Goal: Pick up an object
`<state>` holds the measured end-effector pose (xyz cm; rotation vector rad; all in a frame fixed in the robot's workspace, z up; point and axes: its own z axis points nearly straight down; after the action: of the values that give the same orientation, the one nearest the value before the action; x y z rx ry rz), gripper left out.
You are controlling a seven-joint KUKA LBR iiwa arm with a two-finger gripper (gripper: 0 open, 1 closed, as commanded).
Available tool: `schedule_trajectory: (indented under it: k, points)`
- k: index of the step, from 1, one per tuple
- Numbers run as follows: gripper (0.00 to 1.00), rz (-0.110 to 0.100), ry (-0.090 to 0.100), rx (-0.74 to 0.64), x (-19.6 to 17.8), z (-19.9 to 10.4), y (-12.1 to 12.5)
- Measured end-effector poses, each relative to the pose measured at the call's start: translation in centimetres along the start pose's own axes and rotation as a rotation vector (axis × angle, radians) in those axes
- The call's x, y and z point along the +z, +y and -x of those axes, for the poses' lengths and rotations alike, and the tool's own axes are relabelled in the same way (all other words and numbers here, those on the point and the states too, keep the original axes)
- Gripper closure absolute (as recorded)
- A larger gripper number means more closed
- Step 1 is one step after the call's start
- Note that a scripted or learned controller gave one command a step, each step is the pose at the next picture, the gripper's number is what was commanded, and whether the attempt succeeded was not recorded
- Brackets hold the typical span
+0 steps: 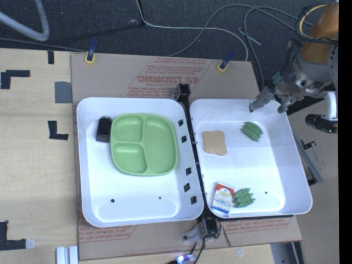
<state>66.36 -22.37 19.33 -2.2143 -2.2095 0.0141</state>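
Observation:
The right bin holds a tan slice of toast, a green pea pod, a small red and white carton and a leafy green piece beside the carton. My gripper hangs over the bin's far right corner, just above and to the right of the pea pod. Its two fingers are spread open with nothing between them.
The left bin carries a green divided plate and a small black block at the plate's left. A black divider runs between the bins. Cables lie behind them.

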Motion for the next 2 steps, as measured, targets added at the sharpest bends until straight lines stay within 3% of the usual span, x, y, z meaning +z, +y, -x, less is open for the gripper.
schedule_trajectory:
  k: [1, 2]
  points:
    - [0.00, 0.015, -0.004, -0.003, -1.1, -0.1, 0.3]
    - [0.00, 0.010, -0.004, -0.004, 4.3, -0.2, -0.7]
